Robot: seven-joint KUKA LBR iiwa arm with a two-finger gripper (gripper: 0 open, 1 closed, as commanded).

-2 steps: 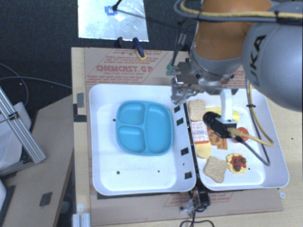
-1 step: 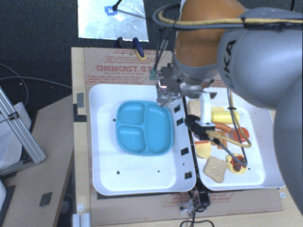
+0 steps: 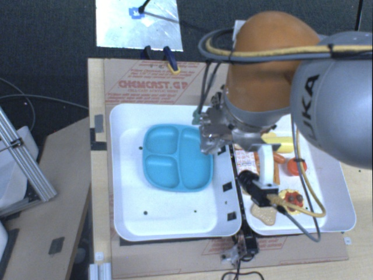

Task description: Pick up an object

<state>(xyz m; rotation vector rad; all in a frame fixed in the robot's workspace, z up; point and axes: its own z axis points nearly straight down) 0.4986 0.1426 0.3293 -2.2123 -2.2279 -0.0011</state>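
Looming closest to the lens, the grey arm (image 3: 332, 92) with its orange band (image 3: 268, 45) reaches in from the right and hides most of what hangs under it. Its tool (image 3: 217, 134) sits low over the seam between the two bins, at the right edge of the blue tray (image 3: 175, 159); whether it is apart or together I cannot tell, and nothing shows gripped.

Outward to the left, the tray lies flat in the left bin (image 3: 131, 214), too broad for an easy pinch.

Right of the tool, the right bin (image 3: 341, 209) holds the likelier picks, crowded together: a yellow piece (image 3: 278, 140), an orange piece (image 3: 294, 167), a tan piece (image 3: 263, 214) nearest. Cables (image 3: 303, 206) trail over them.

Both bins rest on cardboard (image 3: 151, 80) on the tabletop (image 3: 55, 174).
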